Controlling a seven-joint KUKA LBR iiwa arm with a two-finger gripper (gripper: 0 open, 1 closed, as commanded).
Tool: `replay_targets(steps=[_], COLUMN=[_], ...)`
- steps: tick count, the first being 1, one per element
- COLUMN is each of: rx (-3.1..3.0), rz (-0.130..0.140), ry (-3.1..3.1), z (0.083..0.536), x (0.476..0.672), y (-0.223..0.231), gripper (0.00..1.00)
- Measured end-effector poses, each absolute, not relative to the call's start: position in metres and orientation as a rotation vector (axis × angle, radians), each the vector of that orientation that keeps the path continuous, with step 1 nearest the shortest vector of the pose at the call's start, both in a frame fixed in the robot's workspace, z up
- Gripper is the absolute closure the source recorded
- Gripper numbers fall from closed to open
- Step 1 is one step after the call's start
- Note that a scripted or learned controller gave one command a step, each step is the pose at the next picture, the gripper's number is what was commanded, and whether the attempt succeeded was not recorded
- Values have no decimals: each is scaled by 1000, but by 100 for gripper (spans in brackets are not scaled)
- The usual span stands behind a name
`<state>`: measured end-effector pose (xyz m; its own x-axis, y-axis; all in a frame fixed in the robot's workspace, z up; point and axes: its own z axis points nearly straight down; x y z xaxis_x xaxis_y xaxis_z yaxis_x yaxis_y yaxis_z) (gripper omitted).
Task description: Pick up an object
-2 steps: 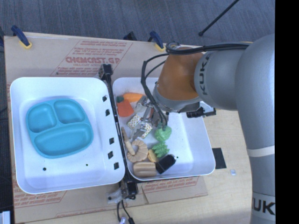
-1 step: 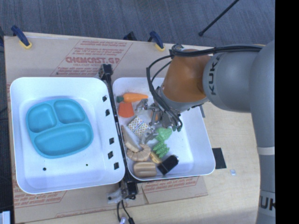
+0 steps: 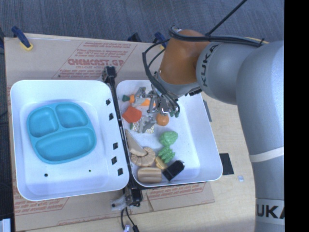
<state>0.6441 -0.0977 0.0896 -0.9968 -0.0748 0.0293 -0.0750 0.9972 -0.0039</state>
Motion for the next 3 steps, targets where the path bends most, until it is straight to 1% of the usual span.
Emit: replay_targets(steps=[1, 2, 3], rx=[-51, -555, -436], rz=[-6, -3, 2], ry=[-3099, -3047, -3097], z=[87, 86, 90], x=[649, 647, 636], y=[-93, -94, -92], gripper=[0, 0, 0])
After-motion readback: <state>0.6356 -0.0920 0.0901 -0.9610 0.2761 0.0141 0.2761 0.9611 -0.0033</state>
